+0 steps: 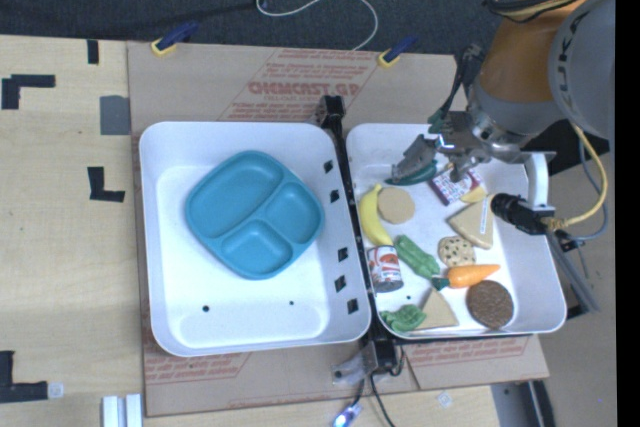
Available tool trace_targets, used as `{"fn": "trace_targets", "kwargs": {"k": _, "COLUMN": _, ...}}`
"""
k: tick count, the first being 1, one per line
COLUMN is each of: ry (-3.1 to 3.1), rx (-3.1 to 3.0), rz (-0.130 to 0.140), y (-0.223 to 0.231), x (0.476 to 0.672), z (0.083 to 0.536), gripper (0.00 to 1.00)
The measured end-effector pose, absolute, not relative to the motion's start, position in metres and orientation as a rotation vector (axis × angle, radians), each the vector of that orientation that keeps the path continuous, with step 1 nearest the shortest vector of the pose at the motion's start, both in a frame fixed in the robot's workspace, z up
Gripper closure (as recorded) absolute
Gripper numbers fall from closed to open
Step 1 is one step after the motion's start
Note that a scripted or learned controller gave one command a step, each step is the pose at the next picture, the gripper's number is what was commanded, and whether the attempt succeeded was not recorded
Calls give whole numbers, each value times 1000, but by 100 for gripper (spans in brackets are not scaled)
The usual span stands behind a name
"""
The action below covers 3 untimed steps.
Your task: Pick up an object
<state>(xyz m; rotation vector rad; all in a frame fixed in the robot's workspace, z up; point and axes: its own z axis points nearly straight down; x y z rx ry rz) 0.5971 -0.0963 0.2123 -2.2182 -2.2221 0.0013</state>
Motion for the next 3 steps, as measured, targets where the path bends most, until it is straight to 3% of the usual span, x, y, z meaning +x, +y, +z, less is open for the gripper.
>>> {"fn": "trace_targets", "kwargs": {"k": 1, "ry": -2223, "rx": -2213, "rz": 4, "y": -47, "x": 563, "z": 206, "gripper": 0}}
{"fn": "trace_targets", "kwargs": {"k": 2, "ry": -2223, "rx": -2217, "rz": 2, "y": -49, "x": 565, "z": 217, "gripper": 100}}
{"fn": "trace_targets", "kwargs": {"k": 3, "ry": -2233, "rx": -2211, "rz": -11, "y": 18, "x": 484, "z": 346, "gripper": 100}}
